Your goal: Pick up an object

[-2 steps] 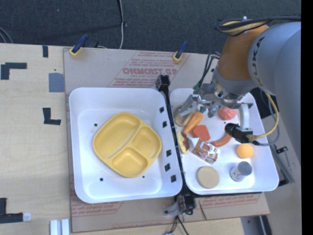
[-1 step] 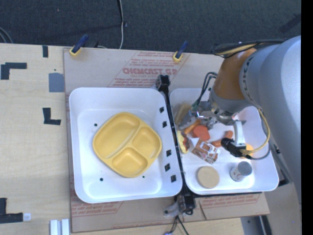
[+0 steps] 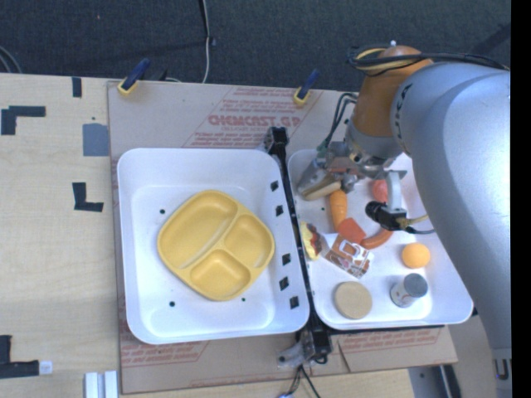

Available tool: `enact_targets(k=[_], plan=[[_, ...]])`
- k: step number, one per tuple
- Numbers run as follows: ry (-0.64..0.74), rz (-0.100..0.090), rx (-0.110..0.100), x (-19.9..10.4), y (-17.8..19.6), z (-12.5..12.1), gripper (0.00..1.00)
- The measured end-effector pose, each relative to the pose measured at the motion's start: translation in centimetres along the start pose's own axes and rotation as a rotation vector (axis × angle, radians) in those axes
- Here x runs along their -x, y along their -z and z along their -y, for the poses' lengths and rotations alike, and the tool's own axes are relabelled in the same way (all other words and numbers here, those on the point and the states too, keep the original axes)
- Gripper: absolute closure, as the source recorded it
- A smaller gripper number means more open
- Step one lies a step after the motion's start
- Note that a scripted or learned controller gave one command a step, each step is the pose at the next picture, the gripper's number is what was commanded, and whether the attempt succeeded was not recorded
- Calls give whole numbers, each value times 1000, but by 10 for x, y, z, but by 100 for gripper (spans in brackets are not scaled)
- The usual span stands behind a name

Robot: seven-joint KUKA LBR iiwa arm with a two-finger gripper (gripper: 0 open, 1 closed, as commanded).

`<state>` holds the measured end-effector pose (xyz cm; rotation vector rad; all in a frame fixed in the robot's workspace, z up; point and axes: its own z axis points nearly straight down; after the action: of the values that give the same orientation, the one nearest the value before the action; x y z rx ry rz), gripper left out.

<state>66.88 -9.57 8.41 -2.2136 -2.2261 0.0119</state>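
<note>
The right bin (image 3: 452, 305) holds several small objects. Among them are an orange carrot (image 3: 338, 208), a red block (image 3: 351, 229), an orange ball (image 3: 415, 256), a grey can (image 3: 409, 288), a tan disc (image 3: 353, 299) and a printed packet (image 3: 349, 256). My gripper (image 3: 320, 178) is low over the bin's far left corner, just above the carrot's top end. A beige piece (image 3: 310, 191) lies right under it. The wrist hides whether the gripper touches that piece.
The left bin (image 3: 133, 222) carries a yellow divided plate (image 3: 216, 244). A small yellow and red item (image 3: 312, 240) lies against the right bin's left wall. The grey arm covers that bin's far right side. Clamps and cables line the bench's far edge.
</note>
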Motion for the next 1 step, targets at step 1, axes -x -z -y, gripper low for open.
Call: enact_targets(k=[1], plan=[[-7, -4, 4, 25, 0, 78, 0]])
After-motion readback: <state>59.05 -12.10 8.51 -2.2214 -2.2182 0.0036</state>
